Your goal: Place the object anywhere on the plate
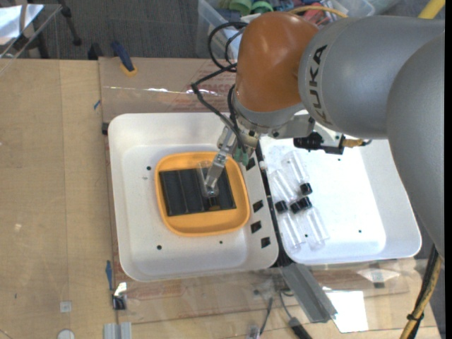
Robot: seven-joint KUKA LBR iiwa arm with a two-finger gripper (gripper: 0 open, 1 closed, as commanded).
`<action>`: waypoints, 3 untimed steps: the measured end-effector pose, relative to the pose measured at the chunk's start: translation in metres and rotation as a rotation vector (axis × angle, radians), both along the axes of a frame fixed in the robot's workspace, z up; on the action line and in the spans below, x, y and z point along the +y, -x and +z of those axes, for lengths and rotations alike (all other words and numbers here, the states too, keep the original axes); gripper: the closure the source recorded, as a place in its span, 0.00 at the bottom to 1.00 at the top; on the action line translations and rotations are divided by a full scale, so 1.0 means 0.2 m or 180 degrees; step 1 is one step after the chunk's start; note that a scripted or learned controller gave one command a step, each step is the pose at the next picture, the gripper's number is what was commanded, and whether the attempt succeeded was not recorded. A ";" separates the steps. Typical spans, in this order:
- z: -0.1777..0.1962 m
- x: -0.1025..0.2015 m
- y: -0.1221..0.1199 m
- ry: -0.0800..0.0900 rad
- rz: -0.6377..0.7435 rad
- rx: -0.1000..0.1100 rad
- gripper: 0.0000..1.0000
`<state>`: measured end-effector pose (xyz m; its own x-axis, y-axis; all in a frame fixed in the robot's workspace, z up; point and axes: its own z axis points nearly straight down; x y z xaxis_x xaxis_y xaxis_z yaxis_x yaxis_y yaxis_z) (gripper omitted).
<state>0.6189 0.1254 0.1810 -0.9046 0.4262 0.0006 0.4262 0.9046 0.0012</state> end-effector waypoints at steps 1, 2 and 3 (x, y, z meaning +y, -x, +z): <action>0.05 0.00 -0.01 -0.0009 -0.0011 -0.0016 1.00; 0.05 0.00 -0.01 -0.0009 -0.0011 -0.0015 0.00; 0.11 0.00 -0.02 -0.0020 -0.0023 -0.0034 1.00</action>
<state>0.6221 0.1248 0.2027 -0.9015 0.4328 -0.0063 0.4327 0.9015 0.0113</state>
